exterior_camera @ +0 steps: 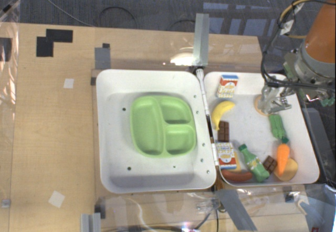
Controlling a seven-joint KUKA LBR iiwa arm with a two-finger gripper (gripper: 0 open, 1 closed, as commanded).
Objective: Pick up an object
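Toys fill the right bin (313,148): a banana (222,112), a carrot (282,158), a green bottle (253,163). The gripper (275,103) hangs low over a round tan thing (261,106) at the bin's far side, holding nothing. Whether its claw is apart or together cannot be told. Nothing is picked up yet

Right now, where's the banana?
In the camera view the banana lies in the right bin, near its left wall, just below the small carton and above the chocolate bar.
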